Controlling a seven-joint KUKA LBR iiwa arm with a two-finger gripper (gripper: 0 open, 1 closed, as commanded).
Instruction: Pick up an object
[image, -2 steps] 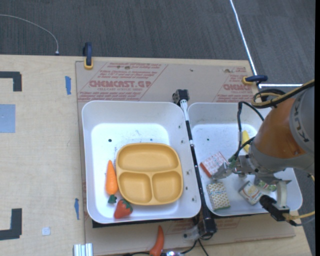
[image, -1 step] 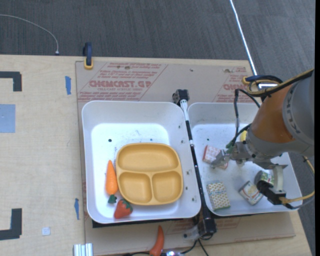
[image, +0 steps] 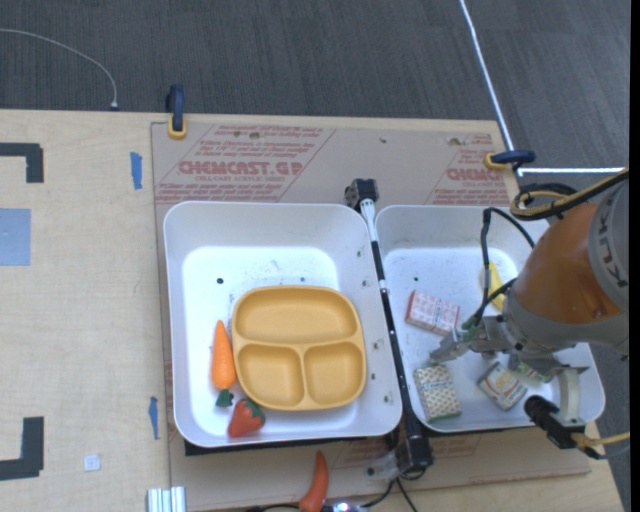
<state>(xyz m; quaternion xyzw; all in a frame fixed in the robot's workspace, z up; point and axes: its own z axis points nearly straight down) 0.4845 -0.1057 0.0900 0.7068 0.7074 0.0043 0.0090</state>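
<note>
Camera view, looking down on the counter (image: 80, 330): two white bins side by side on a sheet printed with red lettering. The left bin (image: 190, 300) carries a yellow tray (image: 298, 346) with three compartments, one long across the top and two smaller below. Just beside the tray's left edge lies a carrot (image: 222, 357), upright in the frame, and below it, at the tray's lower left corner, sits a strawberry (image: 245, 418), touching or nearly touching the tray.

Over to the right bin (image: 420, 250), and here is the arm (image: 565, 275), coming in from the right, its orange band broad over the bin's right half. The end effector (image: 468, 345) hangs low over the bin's middle, metal parts pointing left; whether it is open or closed, I cannot tell, and nothing is clearly seen in its grasp.

Objects in this bin: a small red-and-white packet (image: 433, 312) lies flat, just up and left of the end effector. A speckled tan block (image: 438, 391) rests near the bin's lower left, just below the end effector. A third small packet (image: 503, 386) sits to the right of that block, partly tucked under the wrist. A sliver of yellow (image: 492, 280) peeks out beside the arm, too hidden to name.

On the counter's near edge, below the bins, a red pepper (image: 316, 484) lies outside both. Blue-handled clamps (image: 176, 108) pin the sheet at its top corners
</note>
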